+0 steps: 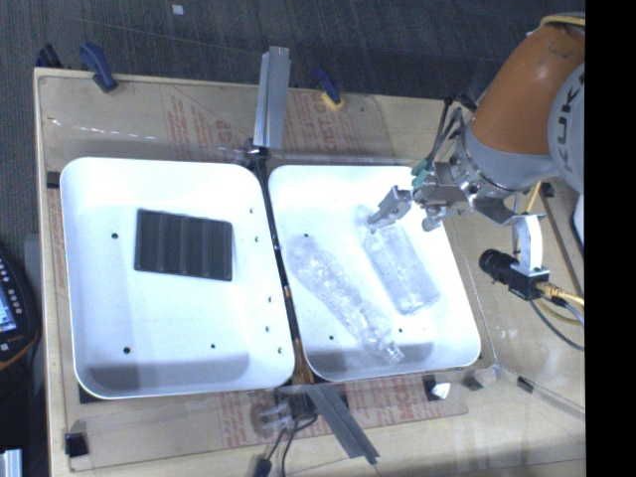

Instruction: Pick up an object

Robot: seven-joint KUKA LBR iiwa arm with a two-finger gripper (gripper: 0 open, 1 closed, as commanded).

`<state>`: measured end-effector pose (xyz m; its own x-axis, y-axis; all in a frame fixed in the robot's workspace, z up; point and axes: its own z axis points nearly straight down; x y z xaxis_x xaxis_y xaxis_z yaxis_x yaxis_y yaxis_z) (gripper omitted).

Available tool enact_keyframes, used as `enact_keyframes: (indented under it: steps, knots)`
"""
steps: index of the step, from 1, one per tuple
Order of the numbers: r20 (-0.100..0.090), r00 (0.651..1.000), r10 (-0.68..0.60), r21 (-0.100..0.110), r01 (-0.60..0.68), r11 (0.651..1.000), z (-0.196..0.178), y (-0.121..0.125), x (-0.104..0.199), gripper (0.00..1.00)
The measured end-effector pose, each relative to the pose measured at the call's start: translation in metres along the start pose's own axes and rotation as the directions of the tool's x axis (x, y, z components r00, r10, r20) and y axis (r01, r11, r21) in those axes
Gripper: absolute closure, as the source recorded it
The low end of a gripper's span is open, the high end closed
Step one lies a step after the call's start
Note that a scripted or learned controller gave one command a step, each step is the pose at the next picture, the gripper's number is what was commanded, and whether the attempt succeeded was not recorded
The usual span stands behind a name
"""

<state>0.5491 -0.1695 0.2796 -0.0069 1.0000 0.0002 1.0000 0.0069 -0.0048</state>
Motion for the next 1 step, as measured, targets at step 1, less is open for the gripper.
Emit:
enact_keyframes:
  steps: [1]
  knots:
    - [0.000, 0.951, 0.308, 0.001, -0.308, 0.951, 0.0122, -0.0026, -0.0199, 0.00]
